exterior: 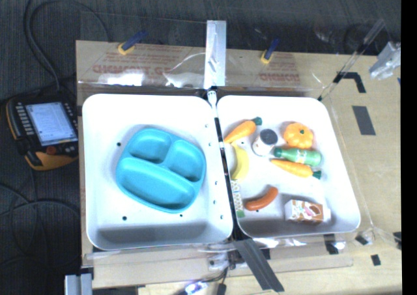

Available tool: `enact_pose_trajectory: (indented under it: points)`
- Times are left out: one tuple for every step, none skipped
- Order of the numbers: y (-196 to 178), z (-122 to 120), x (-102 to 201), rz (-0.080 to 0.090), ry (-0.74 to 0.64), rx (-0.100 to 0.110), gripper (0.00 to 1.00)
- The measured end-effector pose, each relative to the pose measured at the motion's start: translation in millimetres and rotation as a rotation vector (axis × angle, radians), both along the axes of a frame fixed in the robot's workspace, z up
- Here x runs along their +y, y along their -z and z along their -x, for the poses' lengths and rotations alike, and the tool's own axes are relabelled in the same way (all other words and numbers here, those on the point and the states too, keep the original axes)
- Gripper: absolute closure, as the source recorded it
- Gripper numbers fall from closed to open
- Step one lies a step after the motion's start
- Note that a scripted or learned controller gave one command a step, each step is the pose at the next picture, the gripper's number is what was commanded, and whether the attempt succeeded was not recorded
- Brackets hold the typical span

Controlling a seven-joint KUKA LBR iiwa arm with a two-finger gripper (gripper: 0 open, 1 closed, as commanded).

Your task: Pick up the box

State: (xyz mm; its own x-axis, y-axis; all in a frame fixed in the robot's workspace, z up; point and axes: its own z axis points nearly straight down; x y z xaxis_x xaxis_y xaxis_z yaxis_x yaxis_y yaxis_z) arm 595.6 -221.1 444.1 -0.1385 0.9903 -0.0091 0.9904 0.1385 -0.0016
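The box lies flat in the right bin — near its front wall, just right of the sausage, below a carrot.

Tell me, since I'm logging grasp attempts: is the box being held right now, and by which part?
Nothing holds it. The box lies free in the right bin, near its front edge, beside the sausage.

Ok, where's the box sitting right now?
The box lies in the right bin, at its near right corner, just right of the sausage and below the carrot.
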Motion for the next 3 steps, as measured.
enact_pose_trajectory:
  points:
    - [-9.5,-1.0,0.6,0.004,-0.001,0.000,1.00]
    - [-19.1,-1.9,1.1,0.008,-0.001,-0.001,1.00]
    - [-28.6,-2.8,1.4,0.012,-0.002,-0.001,1.00]
